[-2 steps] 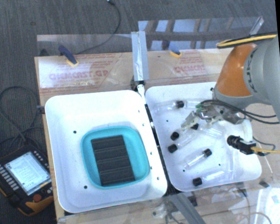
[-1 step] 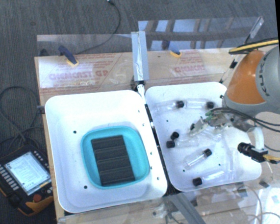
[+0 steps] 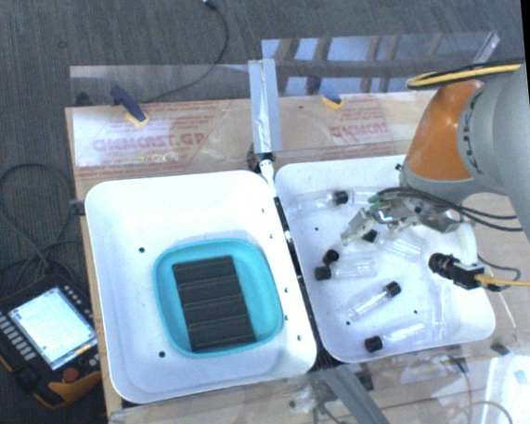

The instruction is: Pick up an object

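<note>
End effector hovers in the right bin; its grip cannot be told. A clear black-capped tube lies diagonally just below it, cap up-right.

right bin: vials scattered, gaps narrow | left bin: rack central, margins seemingly free

Left bin: blue tray w/ black insert.
Right bin: clear black-capped vials, scattered.
Gripper: low over right bin's far side.
</note>
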`<action>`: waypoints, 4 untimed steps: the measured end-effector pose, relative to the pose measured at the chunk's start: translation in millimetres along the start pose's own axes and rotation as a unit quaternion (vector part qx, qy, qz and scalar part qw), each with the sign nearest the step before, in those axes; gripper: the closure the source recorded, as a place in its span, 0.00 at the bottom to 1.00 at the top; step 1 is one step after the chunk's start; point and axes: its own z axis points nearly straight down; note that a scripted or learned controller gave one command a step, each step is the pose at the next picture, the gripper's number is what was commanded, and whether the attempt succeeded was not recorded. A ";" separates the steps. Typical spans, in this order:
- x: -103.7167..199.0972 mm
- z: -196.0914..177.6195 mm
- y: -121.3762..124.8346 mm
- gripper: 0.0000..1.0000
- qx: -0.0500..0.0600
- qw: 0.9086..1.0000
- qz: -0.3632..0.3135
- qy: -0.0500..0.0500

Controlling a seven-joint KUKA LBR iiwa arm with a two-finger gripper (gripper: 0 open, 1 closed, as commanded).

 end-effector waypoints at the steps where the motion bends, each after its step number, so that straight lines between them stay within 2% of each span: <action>1: -24.5 -0.6 -26.6 0.00 -0.001 1.000 -0.029 0.000; 2: -6.8 0.2 3.2 0.00 0.000 0.999 -0.040 0.000; 3: -19.2 0.7 17.6 0.00 0.001 0.998 -0.055 0.001; 4: -18.8 -10.2 19.3 1.00 -0.001 0.998 -0.056 0.000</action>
